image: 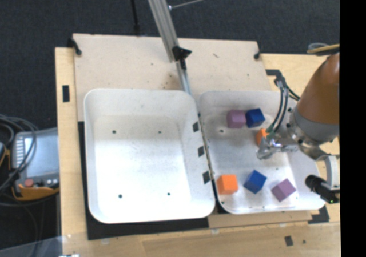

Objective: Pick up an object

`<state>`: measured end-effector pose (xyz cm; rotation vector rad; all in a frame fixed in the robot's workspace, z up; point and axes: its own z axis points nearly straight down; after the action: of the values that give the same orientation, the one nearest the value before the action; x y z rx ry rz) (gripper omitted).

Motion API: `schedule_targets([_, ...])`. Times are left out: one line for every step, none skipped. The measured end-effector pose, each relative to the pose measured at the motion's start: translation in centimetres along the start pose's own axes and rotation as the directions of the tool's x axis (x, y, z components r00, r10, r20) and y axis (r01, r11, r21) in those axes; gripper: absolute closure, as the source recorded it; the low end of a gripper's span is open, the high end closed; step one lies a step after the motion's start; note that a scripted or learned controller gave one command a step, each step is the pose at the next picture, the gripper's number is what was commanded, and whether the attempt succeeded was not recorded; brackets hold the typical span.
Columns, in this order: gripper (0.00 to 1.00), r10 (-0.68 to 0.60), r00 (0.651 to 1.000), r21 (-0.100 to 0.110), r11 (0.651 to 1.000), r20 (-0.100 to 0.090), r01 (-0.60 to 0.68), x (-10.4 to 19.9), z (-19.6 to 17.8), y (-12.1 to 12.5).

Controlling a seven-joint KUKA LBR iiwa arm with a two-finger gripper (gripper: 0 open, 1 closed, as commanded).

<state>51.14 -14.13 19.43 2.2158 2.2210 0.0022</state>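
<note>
Orange block [261, 134] in the right bin [214, 107], partly hidden under the gripper [267, 148].

Whether the gripper has hold of it cannot be told. Other blocks lie loose for picking: purple [235, 118] touching blue [255, 117]; orange [228, 184], blue [255, 181], purple [283, 189] near the front. No readable writing.

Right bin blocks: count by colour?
Purple: 2, one at the bin's far side and one near the front
Blue: 2, far and front
Orange: 2, one at the front left, one partly hidden beside the gripper
Total: 6, all in the right bin
</note>
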Motion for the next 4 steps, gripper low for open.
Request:
schedule_targets([1.00, -0.002, 1.000, -0.005, 1.000, 0.001, 0.002, 0.0, -6.4, 0.0])
schedule_targets([1.00, -0.006, 1.000, 0.001, 1.000, -0.001, 0.006, -0.1, -6.8, 0.1])
schedule_targets([1.00, -0.005, 1.000, 0.004, 1.000, -0.003, 0.005, 6.0, -6.1, 1.6])
schedule_targets([1.00, -0.005, 1.000, 0.003, 1.000, -0.003, 0.005, 11.7, -5.7, 3.8])
